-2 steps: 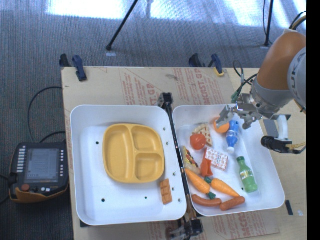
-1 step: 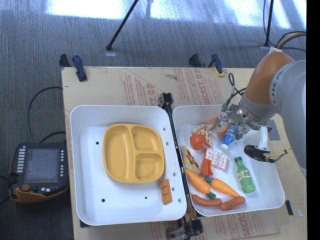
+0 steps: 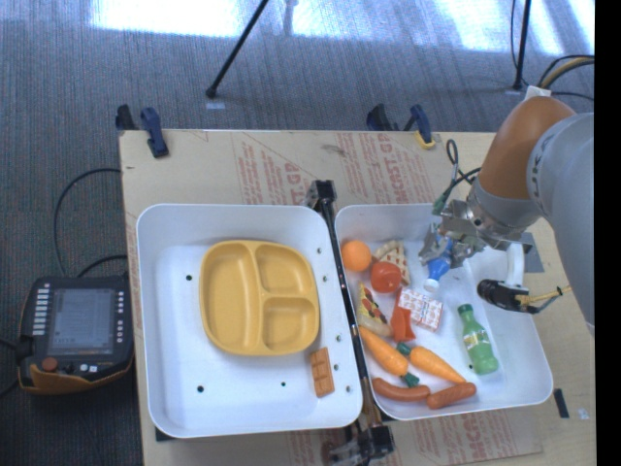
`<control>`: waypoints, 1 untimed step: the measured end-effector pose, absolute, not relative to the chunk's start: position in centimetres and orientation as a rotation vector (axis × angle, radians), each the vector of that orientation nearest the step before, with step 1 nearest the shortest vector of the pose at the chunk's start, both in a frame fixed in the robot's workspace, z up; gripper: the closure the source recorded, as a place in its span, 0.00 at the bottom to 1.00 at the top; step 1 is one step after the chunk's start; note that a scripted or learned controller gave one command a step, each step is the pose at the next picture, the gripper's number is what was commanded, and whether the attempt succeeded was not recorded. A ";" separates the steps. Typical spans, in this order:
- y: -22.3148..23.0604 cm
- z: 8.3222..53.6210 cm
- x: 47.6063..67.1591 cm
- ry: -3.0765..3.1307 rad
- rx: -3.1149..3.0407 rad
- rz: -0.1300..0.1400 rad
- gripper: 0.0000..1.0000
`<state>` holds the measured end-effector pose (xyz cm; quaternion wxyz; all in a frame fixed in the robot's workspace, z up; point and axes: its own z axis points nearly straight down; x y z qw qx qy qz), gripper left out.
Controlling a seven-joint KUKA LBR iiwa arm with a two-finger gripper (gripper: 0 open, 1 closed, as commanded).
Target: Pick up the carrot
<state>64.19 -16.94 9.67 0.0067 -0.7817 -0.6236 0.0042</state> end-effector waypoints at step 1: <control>-12.1 14.6 50.9 -1.910 -2.489 0.002 1.00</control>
